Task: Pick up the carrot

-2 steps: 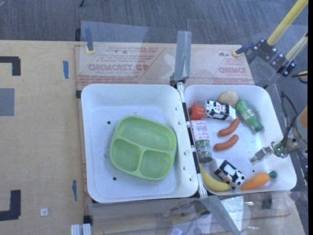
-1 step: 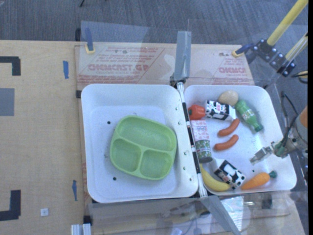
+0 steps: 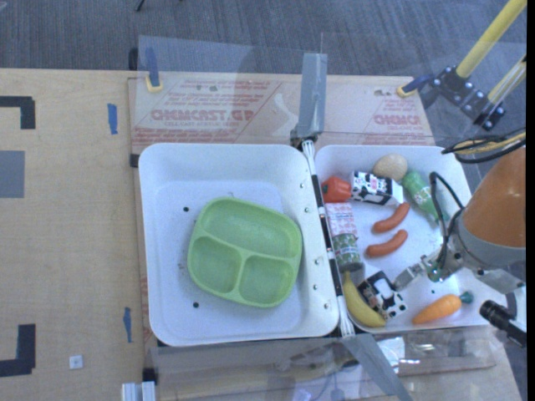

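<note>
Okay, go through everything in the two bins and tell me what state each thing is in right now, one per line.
carrot: lying flat in the right bin, not gripped
gripper: low over the right bin, just above-left of the carrot
green plate: upright in the left bin, compartments bare
banana: lying flat
two sausages: lying loose, apart

A light wooden bench (image 3: 67,249) carries two shallow white bins side by side, the left bin (image 3: 159,224) and right bin (image 3: 334,159), with black corner marks (image 3: 21,111) and blue tape strips (image 3: 112,118) on its surface.
</note>
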`<control>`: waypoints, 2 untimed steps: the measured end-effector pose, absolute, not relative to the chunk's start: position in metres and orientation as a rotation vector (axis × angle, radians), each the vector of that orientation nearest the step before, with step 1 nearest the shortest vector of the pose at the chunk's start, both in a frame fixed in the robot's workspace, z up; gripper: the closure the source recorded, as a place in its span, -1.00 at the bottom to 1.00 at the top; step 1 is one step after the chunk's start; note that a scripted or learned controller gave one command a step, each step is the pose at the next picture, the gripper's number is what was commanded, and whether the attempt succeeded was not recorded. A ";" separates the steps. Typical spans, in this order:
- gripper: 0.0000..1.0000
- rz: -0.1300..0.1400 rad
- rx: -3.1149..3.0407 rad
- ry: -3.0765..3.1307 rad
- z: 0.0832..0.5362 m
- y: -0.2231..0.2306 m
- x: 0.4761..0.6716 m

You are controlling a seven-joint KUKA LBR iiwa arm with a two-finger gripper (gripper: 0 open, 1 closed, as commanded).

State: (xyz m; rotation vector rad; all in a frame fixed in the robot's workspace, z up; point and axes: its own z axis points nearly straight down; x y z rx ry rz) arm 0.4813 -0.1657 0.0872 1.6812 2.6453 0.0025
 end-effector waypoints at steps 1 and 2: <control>1.00 0.007 1.683 2.637 0.098 -0.167 0.483; 1.00 0.001 1.704 2.636 0.169 -0.195 0.480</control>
